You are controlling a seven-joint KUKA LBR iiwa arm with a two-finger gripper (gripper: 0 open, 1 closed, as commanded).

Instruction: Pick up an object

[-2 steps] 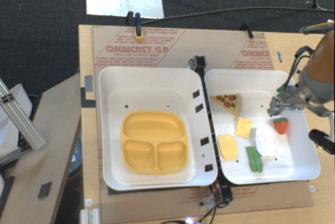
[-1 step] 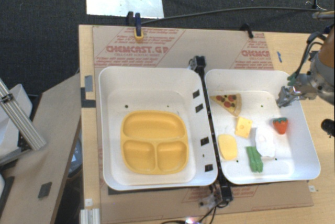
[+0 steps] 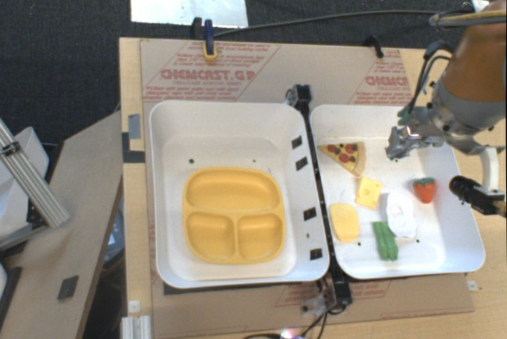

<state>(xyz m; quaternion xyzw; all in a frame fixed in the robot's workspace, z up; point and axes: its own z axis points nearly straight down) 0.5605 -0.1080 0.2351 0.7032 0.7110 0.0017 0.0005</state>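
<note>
My pincer [image 3: 402, 144] hovers just right of the triangular toy pizza slice [image 3: 345, 154] in the right shallow white bin [image 3: 467, 250]; its finger state I cannot tell.

we are looking at a robotics lab or test bench: two white bins [image 3: 230, 117] are sitting side by side on a plywood bench [image 3: 135, 195] over a protective sheet [image 3: 238, 68] printed with a brand name, clamps [image 3: 207, 38] are gripping its far edge, cables [image 3: 333, 17] are trailing across dark carpet [image 3: 63, 13], and aluminium framing [image 3: 32, 183] is standing at left.
</note>
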